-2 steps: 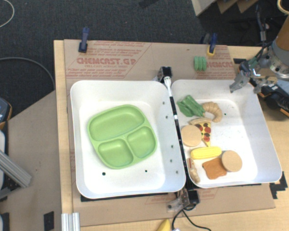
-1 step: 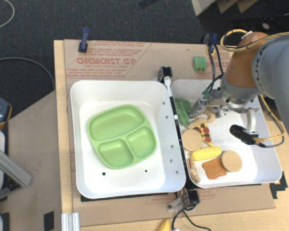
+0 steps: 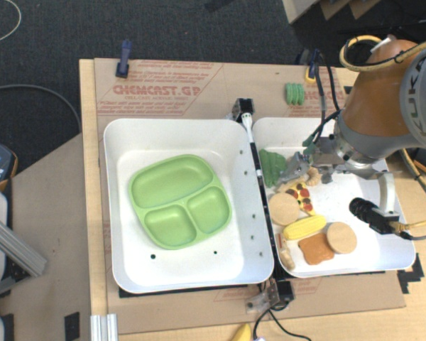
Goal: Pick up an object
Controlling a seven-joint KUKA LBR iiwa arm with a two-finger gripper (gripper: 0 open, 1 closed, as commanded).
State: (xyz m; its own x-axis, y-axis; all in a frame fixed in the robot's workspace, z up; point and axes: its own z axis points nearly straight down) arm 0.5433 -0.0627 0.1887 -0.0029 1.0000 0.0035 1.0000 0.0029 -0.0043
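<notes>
Here, the grey and orange arm point(image 3: 383, 105) reaches in from the right over the right bin point(image 3: 405, 261), its gripper point(image 3: 304, 163) low above the bin's upper left part. Whether the fingers are wide or narrow cannot be told from this slant, and nothing shows between them. Just left of the gripper lies a dark green toy vegetable point(image 3: 271, 166), near the bin's left wall. Below it, toward the front of the bin, a cluster of toy food sits close together: a round tan piece point(image 3: 284, 208), a yellow corn cob point(image 3: 304, 227), a brown bread slice point(image 3: 315, 249) and a round bun point(image 3: 341, 238). The left bin point(image 3: 121, 190) holds a light green divided plate point(image 3: 179, 200). A small green object point(image 3: 295, 94) lies on the counter point(image 3: 163, 87) behind the right bin.
</notes>
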